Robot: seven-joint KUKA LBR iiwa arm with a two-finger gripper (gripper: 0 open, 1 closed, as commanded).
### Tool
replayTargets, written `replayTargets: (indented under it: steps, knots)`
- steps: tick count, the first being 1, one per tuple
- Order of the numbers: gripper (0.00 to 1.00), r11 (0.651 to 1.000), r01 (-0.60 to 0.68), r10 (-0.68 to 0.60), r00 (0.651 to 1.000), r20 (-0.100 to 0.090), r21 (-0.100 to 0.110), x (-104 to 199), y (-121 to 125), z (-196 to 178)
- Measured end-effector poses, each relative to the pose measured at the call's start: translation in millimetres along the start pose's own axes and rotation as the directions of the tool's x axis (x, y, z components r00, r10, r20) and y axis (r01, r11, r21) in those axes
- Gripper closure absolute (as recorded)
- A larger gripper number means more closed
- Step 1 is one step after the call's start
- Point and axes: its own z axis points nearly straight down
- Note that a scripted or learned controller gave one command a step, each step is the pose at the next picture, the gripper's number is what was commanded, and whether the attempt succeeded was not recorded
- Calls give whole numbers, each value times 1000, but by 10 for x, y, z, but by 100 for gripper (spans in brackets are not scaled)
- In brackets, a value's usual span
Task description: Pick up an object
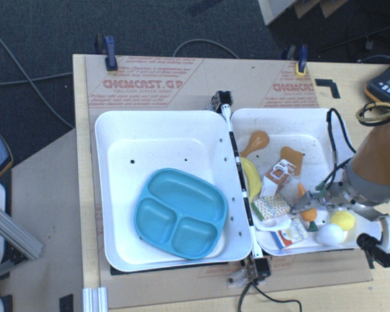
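The right bin (pixel 279 119) holds a heap of small objects. Among them are a yellow banana (pixel 250 177) by the left wall, an orange drumstick-shaped toy (pixel 255 142), a brown block (pixel 291 158), a white open-frame piece (pixel 281 172) and a speckled packet (pixel 272 207). A yellow ball (pixel 343 220) and a white ball (pixel 330 234) lie at the front right. My gripper (pixel 307 205) is low inside this bin, right of the speckled packet and just above a small orange piece (pixel 309 215). I see nothing lifted.
The left bin (pixel 117 142) holds a blue divided plate (pixel 180 212). The arm's orange band (pixel 377 155) hangs over the right bin's right wall. A black cable (pixel 335 129) loops over that bin's back right corner. Clamps sit at the board's far edge.
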Motion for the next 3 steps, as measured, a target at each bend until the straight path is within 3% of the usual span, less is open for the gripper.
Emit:
replayTargets:
  steps: [1,2,3]
  knots:
    - [100,1000,-1,1,1000,5,-9,-12,22,-135]
    - [100,1000,7,-7,1000,6,-13,753,381,-35]
    - [100,1000,14,-14,1000,1,-21,1786,709,-1100]
